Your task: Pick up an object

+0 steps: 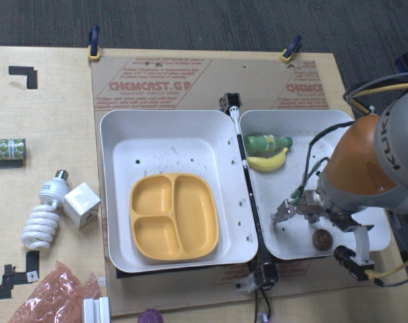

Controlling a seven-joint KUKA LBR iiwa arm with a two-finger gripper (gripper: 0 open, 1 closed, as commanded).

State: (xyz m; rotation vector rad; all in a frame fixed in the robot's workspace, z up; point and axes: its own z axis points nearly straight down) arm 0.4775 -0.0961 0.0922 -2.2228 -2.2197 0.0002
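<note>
**Assessing pick risks in the right bin**

Nearest us, a small brown object [322, 239] lies just beside the gripper [284, 213]; we cannot tell its state. Farther back, the banana [267, 161] touches the green bottle [268, 142]; either may roll or slip.

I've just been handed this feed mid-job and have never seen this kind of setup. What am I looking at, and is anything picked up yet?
One camera looks down at a slant on a bench with two white bins. The grey and orange shape at the right is the robot arm, reaching over the right bin; its gripper hangs low above that bin's floor, and I can see nothing between its fingers. That bin holds a green bottle, a banana and a small brown object. The left bin holds a yellow divided plate. Outside the bins, at the left, lie a spiral light bulb and a white cube.
</note>
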